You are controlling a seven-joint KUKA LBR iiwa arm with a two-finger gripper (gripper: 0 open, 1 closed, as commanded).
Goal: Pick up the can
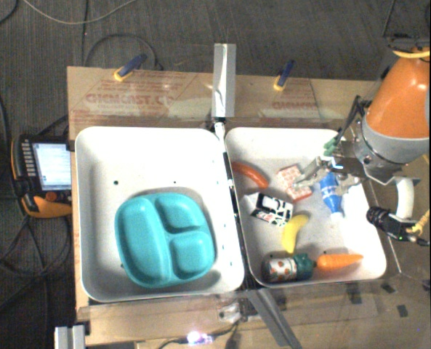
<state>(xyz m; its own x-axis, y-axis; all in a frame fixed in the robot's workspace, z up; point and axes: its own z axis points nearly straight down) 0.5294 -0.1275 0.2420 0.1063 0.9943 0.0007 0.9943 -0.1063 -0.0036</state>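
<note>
The can (282, 267) lies on its side at the front edge of the right bin (360, 231); it has a red and white label and a dark end. Its right end touches a carrot (337, 262). My gripper (329, 171) hangs at the back right of the same bin, above a blue bottle (332, 196) and next to a red and white packet (293, 181). It is well away from the can, up and to the right of it. Nothing shows as held.
The right bin also holds a banana (293, 232), a black and white box (273, 209) and an orange sausage (248, 174) by the left wall. A teal divided plate (164, 238) lies in the left bin (99, 166). A pendant (44, 173) sits at the far left.
</note>
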